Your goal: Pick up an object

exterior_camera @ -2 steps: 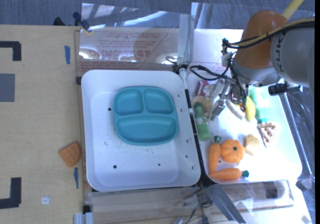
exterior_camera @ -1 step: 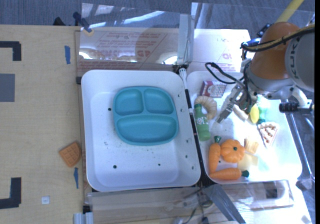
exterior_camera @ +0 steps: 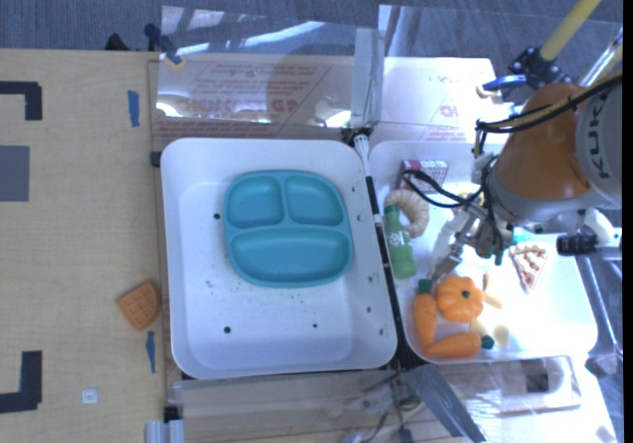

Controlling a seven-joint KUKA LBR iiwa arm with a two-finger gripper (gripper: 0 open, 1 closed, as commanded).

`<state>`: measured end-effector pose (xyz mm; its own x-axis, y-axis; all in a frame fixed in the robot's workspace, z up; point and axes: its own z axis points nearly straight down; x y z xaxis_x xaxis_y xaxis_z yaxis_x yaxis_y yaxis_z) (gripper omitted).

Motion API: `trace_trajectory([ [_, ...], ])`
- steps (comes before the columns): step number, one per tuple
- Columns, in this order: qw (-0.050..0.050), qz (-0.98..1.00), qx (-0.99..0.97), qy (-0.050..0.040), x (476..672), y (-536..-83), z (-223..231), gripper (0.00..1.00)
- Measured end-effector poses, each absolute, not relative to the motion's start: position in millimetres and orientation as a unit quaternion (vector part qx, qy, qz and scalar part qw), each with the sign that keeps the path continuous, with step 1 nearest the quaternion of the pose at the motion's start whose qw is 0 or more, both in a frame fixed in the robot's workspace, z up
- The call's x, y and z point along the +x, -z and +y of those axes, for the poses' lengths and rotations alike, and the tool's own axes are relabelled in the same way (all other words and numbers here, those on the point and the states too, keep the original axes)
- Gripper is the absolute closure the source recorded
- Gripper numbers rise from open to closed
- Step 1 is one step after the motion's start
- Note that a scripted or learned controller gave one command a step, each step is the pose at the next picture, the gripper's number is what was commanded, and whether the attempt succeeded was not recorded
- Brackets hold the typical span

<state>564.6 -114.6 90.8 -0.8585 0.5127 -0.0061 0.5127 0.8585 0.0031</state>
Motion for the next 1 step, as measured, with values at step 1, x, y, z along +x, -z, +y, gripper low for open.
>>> trace_trajectory([
  [1, 0.006, 0.933, 0.361, -0.0012, 621.6, -88.9, -116.4, 0.00],
])
